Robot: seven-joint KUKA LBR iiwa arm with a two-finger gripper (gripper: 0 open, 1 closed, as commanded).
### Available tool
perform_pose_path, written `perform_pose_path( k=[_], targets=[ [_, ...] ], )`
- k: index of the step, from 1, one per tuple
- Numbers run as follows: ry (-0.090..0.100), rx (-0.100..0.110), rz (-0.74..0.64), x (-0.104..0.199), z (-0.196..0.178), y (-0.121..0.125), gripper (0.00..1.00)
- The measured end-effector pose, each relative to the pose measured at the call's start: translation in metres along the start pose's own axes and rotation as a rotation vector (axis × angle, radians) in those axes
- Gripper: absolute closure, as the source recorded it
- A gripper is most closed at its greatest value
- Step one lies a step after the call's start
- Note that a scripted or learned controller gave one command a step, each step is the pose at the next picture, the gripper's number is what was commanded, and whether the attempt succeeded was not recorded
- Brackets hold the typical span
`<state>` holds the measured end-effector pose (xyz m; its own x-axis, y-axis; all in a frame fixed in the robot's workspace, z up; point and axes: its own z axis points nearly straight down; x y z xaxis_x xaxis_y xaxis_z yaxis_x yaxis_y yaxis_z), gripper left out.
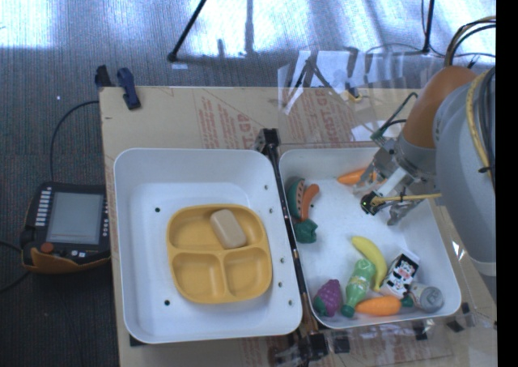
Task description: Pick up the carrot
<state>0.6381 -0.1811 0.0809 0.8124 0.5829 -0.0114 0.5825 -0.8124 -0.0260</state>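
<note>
Grey carpeted floor, crossed by bands of light, surrounds a cardboard-topped bench that carries two shallow white bins side by side. At 3 o'clock the grey arm enters and leans over the right bin. The left bin holds a yellow divided plate with a beige block in its upper compartment.

The gripper hangs low over the right bin's 12 o'clock region. From this slanted view it cannot be told whether it is set wide or narrow, and nothing is seen held in it.

Two orange pieces could answer to the task. A tapered one, taken here as the carrot, lies on the bin floor just beside the gripper, at its 10 o'clock. A second orange piece lies at the bin's 6 o'clock, well apart from the gripper, near a green bottle and a banana.

Judged step: approach, with the grasp not yet made. The next move appears to call for a short shift toward 10 o'clock, alignment across the carrot's narrow width, descent, and closure. The bin wall close behind leaves little margin.
</note>
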Motion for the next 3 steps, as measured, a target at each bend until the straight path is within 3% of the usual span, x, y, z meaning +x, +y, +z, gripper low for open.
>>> perform_pose_path(
  k=[2, 3],
  targets=[
    [0.007, -0.008, 0.390, 0.014, -0.001, -0.026, 0.00],
    [0.004, -0.008, 0.298, -0.018, 0.001, -0.062, 0.00]
  ],
)
